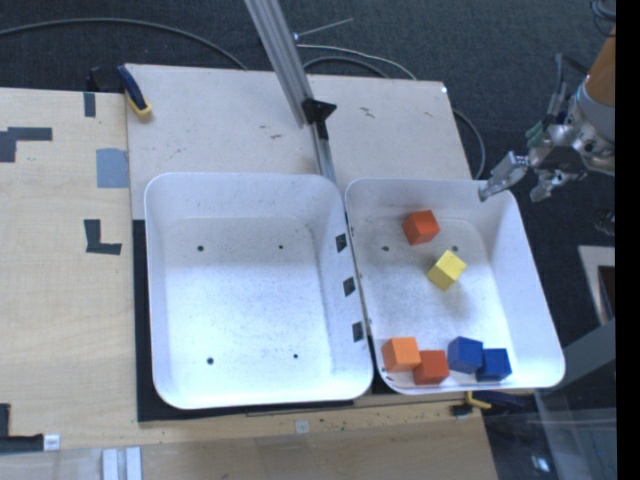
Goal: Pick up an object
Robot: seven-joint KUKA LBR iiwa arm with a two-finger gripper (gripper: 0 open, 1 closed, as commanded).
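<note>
Blocks lie in the right bin (pixel 520 268): an orange block (pixel 421 226) and a yellow block (pixel 447 268) toward its far edge, two more orange blocks (pixel 402 352) (pixel 431 366) and two blue blocks (pixel 465 354) (pixel 494 364) along its near edge. The jaws (pixel 520 178), parted and gripping nothing, hang over the bin's far right corner.

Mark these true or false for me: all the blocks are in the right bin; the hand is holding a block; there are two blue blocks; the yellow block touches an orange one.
All blocks lie in the right bin: true.
The hand holds a block: false, nothing sits between its fingers; it hovers at the bin's far right corner.
Two blue blocks: true, side by side at the near edge.
The yellow block touches an orange one: false, it lies apart from the orange block.
</note>
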